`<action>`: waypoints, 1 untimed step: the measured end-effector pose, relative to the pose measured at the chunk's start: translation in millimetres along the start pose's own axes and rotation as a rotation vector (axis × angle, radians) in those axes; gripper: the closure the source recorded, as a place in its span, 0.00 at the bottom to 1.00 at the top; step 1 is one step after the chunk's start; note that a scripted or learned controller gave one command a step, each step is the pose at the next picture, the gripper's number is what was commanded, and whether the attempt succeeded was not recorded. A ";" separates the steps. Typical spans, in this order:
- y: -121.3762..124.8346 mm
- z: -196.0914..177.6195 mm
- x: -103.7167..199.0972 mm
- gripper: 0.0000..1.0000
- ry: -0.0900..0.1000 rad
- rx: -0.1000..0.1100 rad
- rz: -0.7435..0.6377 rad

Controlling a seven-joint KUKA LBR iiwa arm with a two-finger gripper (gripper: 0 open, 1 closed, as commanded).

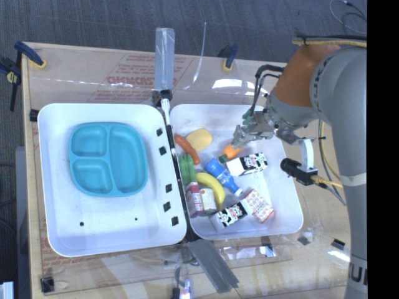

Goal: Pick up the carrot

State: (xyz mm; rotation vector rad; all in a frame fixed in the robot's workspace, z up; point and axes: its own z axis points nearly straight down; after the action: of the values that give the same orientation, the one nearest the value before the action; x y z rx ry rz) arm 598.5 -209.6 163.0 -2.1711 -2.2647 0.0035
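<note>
Gripper (242, 137) low over right bin (283, 213), finger state impossible to tell, carrot (231, 152) just below its tip, beside milk carton (247, 164) and blue bottle (221, 174), banana (211, 185) nearby, blue divided plate (109, 158) in left bin (62, 229).

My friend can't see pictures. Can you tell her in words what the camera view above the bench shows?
A grey robot arm reaches in from the right, its gripper just above a small orange carrot in the right bin. That bin also holds a banana, a blue bottle and small cartons. The left bin holds a blue divided plate.
</note>
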 end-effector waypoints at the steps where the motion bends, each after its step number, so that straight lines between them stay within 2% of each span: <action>1: 58.5 52.1 -2.0 1.00 -0.001 -0.001 -0.061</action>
State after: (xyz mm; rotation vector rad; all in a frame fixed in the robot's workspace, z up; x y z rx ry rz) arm 656.8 -209.0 110.6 -2.1017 -2.3313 0.0030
